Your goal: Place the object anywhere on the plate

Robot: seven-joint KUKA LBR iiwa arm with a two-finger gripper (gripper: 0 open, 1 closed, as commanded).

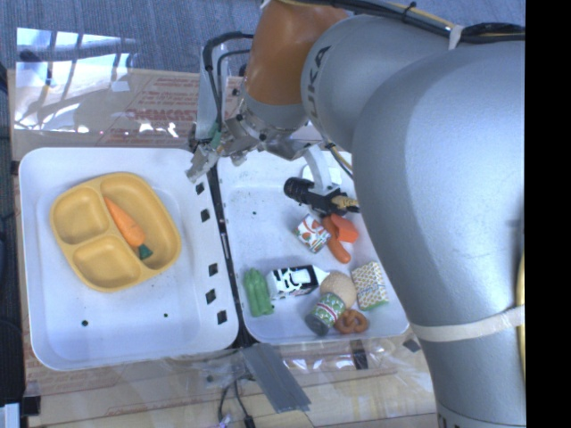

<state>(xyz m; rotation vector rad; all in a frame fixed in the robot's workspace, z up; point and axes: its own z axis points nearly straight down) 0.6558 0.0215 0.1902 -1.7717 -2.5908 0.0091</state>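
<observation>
A yellow three-part plate [77, 213] lies in the left bin [53, 328]. An orange toy carrot [124, 222] with a green top rests in the plate's long right-hand compartment. My gripper [202, 157] hangs over the far end of the divider between the two bins, up and to the right of the plate. I see nothing held in it. The big grey arm covers much of the right bin [268, 203].
Several toys sit in the right bin: a red and white can [312, 233], an orange-red piece [341, 239], a green piece [258, 292], a black and white carton [294, 279], a patterned box [369, 283], a green can [325, 313], a pretzel [351, 322].
</observation>
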